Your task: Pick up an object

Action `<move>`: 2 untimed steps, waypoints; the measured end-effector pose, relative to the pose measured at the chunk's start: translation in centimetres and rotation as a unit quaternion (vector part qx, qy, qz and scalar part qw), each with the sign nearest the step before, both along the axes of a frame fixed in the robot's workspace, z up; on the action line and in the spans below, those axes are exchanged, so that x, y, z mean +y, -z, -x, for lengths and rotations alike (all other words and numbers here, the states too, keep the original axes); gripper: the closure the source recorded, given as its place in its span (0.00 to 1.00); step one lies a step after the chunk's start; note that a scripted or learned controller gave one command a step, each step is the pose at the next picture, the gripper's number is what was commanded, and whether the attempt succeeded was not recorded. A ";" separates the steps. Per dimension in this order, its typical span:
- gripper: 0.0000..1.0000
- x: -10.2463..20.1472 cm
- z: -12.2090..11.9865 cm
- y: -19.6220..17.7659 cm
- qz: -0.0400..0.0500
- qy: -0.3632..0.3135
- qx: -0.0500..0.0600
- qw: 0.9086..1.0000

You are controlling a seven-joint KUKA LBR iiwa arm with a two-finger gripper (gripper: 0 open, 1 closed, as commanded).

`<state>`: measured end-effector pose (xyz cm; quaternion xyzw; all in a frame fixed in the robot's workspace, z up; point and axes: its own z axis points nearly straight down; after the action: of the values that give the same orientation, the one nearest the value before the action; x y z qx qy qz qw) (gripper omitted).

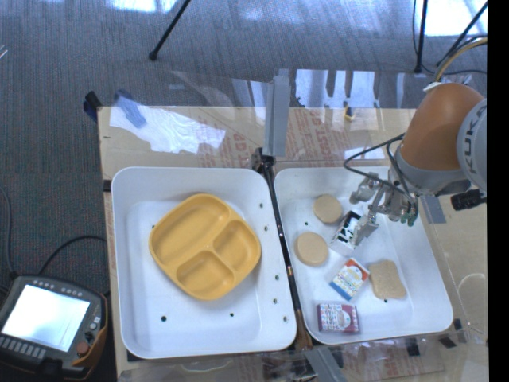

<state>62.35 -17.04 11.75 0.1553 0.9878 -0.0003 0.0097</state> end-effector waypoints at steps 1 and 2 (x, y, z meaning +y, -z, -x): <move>0.00 -4.3 6.0 -4.3 -0.002 0.046 0.007 0.999; 0.00 -1.0 6.3 0.3 -0.004 0.190 0.011 0.982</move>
<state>56.01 -18.08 11.44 0.3405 0.9402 0.0003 -0.0023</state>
